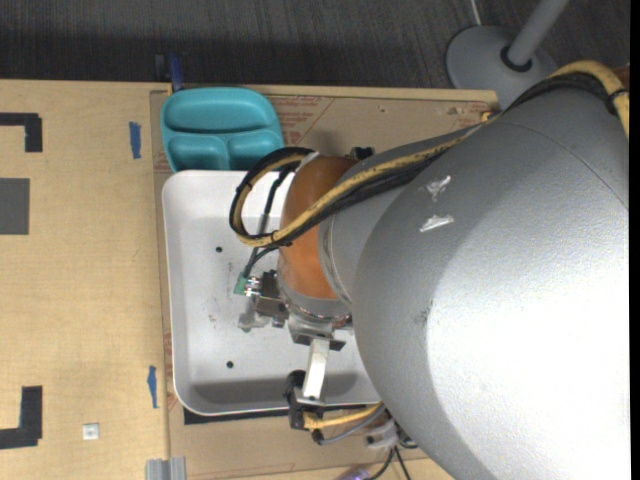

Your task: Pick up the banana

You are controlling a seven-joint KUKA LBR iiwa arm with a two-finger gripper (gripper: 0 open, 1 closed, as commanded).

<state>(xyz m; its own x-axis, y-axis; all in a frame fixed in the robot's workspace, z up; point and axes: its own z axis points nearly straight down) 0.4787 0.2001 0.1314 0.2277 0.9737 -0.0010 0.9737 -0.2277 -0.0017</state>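
Observation:
My grey arm reaches in from the right and covers most of the view, hiding the right bin. Its orange band [310, 233] hangs over the left white bin [195, 268]. Below the band, the gripper [290, 318] sits low over the middle of that bin, close to its floor, with black and yellow cables looping around the wrist. The bin floor under the arm and wrist is hidden.
A teal plastic tray [220, 128] lies just beyond the left bin's far rim. The brown bench surface [80, 268] stretches to the left with black and blue tape marks. A grey stand base [490, 53] sits at the top right.

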